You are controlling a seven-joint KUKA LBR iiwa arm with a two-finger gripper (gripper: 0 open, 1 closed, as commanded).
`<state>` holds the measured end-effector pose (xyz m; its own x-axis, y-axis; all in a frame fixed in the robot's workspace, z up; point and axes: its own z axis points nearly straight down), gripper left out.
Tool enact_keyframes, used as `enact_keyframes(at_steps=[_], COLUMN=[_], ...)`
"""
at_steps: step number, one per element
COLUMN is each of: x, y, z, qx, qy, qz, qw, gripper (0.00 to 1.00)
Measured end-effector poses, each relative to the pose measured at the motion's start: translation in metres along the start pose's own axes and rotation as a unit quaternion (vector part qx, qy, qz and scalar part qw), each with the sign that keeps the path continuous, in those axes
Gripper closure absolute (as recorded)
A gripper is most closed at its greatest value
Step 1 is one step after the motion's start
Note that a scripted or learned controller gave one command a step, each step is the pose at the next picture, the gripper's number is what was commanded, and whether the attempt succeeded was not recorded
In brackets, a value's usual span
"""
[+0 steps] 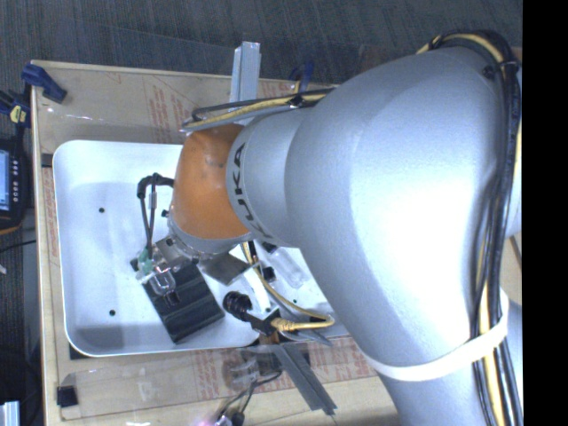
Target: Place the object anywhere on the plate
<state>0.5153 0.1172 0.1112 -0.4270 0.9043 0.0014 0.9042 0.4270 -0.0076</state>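
The desk (133, 384) is a pale board on a dark floor, and its near edge carries a metal bracket (293, 384) with loose wiring.

Just beyond that, the left white bin (89, 176) lies open to us, its floor mostly bare. The gripper (161, 278) is down inside it, toward the near right part, its black body slanting off toward the near wall. We cannot tell whether it is open or closed, or whether it has hold of anything; the tip is too small and cluttered to read. A small greenish bit (142, 261) sits just beside the tip on its left. We take it for the object, though we cannot be sure. Where the plate lies we cannot tell.

We judge the step in hand to be the pick-up, low over the bin floor. The next move calls for a firm closing on the object, a straight lift clear of the bin wall, then a carry over to the plate.

Farther back, the orange band (204, 189) sits above the wrist, pitched steeply down. The grey arm (390, 220) sweeps in from the right, bulking over the right side of the desk.
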Motion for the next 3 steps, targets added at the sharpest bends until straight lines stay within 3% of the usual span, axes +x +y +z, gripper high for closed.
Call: enact_keyframes(at_steps=[1, 2, 3], x=[-0.032, -0.007, -0.006], y=[0.047, -0.011, -0.011], z=[0.018, 0.015, 0.016], qx=[-0.005, -0.008, -0.008], qy=[-0.001, -0.001, -0.001], qz=[0.033, 0.055, 0.054], qw=[0.9994, 0.9984, 0.9985], gripper=[1.0, 1.0, 0.0])
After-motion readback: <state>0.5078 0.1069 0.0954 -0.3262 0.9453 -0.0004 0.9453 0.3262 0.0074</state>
